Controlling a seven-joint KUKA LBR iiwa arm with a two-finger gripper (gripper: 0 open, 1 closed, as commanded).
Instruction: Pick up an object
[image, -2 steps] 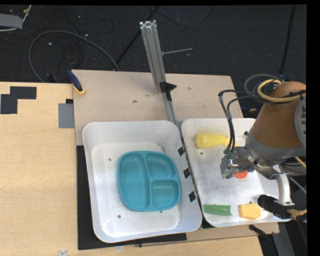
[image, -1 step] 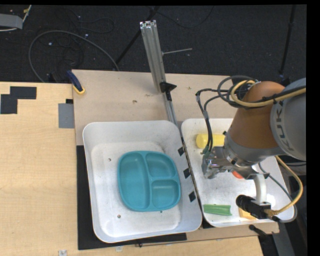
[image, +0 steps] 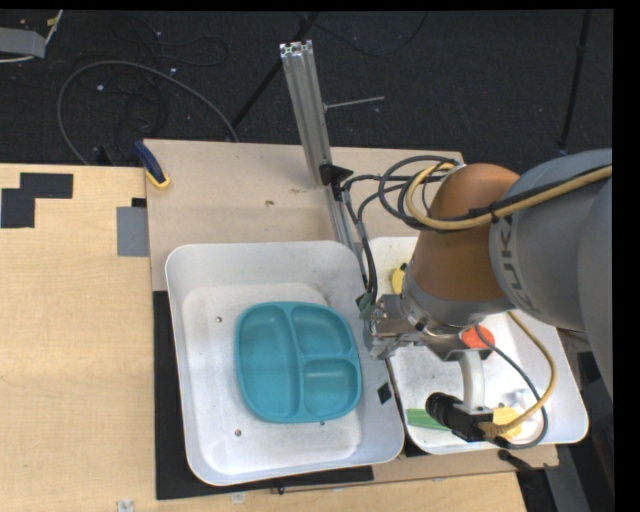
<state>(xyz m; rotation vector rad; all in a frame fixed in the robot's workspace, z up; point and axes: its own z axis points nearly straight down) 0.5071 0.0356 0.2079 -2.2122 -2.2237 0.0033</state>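
Observation:
My gripper (image: 412, 338) hangs over the left part of the right bin (image: 560, 420), mostly hidden under the orange-banded wrist. An orange-red object (image: 480, 337) lies just to its right on the bin floor. A flat green object (image: 428, 421) lies near the bin's front edge, partly covered by the robot's own gear. A small yellow object (image: 400, 272) peeks out at the bin's far left. In the left bin (image: 195, 400) a teal divided plate (image: 297, 360) lies flat, apart from the gripper.
A small black piece (image: 384, 393) sits at the rims between the two bins. An aluminium post (image: 308, 110) rises behind the bins, with cables trailing from it to the arm. The wooden bench extends to the left.

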